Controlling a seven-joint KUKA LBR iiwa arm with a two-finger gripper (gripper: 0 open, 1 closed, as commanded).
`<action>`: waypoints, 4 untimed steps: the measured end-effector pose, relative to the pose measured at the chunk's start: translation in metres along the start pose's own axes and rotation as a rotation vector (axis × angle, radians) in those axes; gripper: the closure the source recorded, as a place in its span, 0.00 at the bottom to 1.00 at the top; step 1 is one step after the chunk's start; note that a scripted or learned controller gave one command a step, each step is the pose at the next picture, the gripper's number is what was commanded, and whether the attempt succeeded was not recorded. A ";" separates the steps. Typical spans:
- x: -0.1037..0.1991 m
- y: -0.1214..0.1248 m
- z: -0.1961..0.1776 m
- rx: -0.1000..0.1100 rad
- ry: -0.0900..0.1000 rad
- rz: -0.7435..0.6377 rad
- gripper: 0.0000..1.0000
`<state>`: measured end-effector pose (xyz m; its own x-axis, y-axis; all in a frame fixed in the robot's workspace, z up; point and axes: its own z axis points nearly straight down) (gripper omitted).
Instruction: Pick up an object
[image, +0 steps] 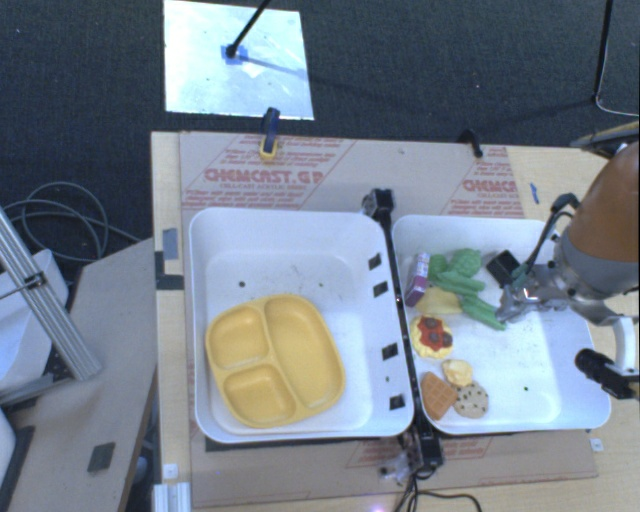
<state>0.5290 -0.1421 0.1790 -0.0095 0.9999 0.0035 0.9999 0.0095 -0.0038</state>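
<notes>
Green plastic toy vegetable (468, 290) sits right at our two-finger gripper (512, 306), can't tell if it's clamped or not, so we'd centre over it before lifting from the right white bin (560, 400).

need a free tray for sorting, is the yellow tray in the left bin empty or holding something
Empty. The yellow tray lies flat in the left bin, and all three of its compartments show bare yellow.
</notes>
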 end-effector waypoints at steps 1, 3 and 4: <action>-0.028 -0.045 -0.013 -0.003 -0.004 0.012 1.00; 0.027 -0.042 0.058 -0.004 -0.003 0.007 0.00; 0.034 0.050 0.091 -0.012 -0.004 0.001 0.00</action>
<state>0.5782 -0.1072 0.0876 -0.0085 1.0000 -0.0005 0.9999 0.0085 0.0084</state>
